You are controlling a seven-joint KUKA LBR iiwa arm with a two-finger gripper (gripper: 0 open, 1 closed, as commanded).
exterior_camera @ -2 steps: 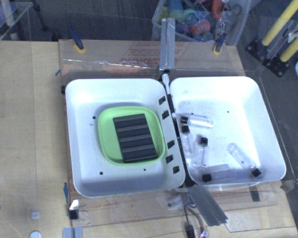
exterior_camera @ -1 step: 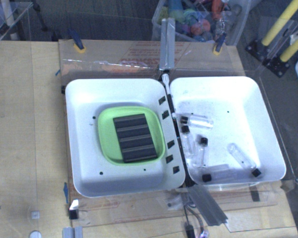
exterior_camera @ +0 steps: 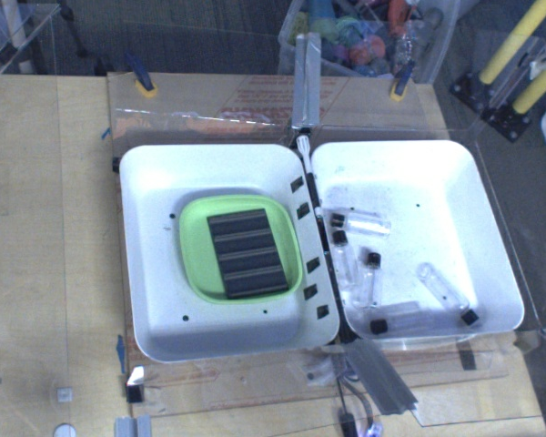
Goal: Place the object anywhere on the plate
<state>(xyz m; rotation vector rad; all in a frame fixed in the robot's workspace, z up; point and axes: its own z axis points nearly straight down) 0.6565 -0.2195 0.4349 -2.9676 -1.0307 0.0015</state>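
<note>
A light green square plate [exterior_camera: 193, 239] lies in the left white bin [exterior_camera: 150, 176], slightly left of that bin's middle. A black ridged rectangular block [exterior_camera: 247, 251] rests flat on the plate and covers most of its centre and right side. Several clear plastic vials with black caps lie in the right white bin [exterior_camera: 460, 180]: one near the divider [exterior_camera: 362, 218], one upright-looking by the middle [exterior_camera: 371, 276], one at the lower right [exterior_camera: 446, 291] and one along the front wall [exterior_camera: 396, 319].
A metal bar [exterior_camera: 305, 80] runs back from the seam between the bins. Behind the bench stand a clear box of colourful toys [exterior_camera: 373, 16] and yellow tubes [exterior_camera: 528, 21]. Wooden bench surface [exterior_camera: 45, 244] extends to the left.
</note>
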